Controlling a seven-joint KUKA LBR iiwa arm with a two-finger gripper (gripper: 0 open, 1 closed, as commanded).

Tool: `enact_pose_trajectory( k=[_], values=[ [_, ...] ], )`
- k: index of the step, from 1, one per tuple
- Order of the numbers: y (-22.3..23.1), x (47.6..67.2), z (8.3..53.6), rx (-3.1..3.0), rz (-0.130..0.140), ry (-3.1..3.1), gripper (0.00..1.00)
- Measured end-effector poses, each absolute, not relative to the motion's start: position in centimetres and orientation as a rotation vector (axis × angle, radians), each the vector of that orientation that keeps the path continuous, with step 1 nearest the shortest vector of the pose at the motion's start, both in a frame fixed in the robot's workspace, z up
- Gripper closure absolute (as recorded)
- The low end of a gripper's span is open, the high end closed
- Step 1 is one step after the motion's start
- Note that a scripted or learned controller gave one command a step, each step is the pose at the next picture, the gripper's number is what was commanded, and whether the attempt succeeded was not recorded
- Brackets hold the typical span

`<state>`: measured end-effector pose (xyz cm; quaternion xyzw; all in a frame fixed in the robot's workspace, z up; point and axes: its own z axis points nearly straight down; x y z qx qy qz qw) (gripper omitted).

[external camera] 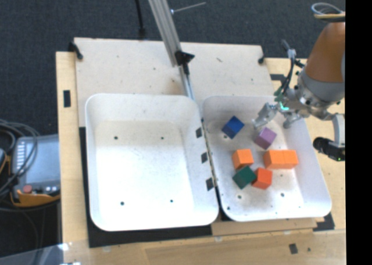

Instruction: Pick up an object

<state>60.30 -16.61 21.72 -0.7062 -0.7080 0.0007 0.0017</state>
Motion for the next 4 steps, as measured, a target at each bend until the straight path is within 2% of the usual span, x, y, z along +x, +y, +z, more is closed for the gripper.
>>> enact_pose_trajectory(
  k=[1,2,3,4],
  values=[
    [-16.6,60.4,22.0,-2.218,-0.001,-2.225,0.0],
    [-16.0,61.0,16.9,-2.215,0.006,-2.225,0.0],
    [-16.4,61.2,13.2,-2.227,0.002,-2.226,0.0],
    [-16.6,61.7,12.8,-2.237,-0.013,-2.234,0.0]
  ],
)
